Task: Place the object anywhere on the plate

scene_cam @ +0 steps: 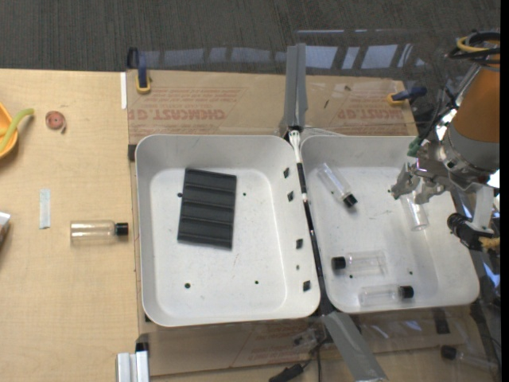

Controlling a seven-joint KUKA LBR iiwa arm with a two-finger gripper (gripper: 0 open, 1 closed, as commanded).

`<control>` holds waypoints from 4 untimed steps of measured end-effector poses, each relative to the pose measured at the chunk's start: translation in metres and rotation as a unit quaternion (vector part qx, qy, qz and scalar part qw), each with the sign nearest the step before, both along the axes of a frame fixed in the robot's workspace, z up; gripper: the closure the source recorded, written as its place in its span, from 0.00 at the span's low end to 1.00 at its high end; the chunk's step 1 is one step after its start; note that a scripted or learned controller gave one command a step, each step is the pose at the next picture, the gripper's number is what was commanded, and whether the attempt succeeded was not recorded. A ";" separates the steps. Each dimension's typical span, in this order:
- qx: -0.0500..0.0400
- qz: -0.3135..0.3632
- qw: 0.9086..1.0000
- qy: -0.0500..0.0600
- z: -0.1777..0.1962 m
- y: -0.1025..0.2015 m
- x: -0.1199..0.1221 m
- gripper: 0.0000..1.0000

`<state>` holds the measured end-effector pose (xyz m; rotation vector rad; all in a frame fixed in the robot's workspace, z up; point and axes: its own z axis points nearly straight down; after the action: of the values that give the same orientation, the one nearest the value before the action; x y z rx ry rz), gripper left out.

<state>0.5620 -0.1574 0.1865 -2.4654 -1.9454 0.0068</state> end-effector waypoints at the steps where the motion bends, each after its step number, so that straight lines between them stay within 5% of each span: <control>1: 0.000 -0.040 0.999 0.000 0.028 -0.012 0.097 1.00; 2: -0.002 -0.398 0.917 0.000 0.073 0.028 0.096 1.00; 3: -0.002 -0.483 0.876 0.001 0.003 0.088 0.029 1.00; 4: -0.002 -0.518 0.856 0.000 0.068 0.034 0.081 1.00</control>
<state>0.6429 -0.1235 0.2550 -3.1178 -0.3882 0.0075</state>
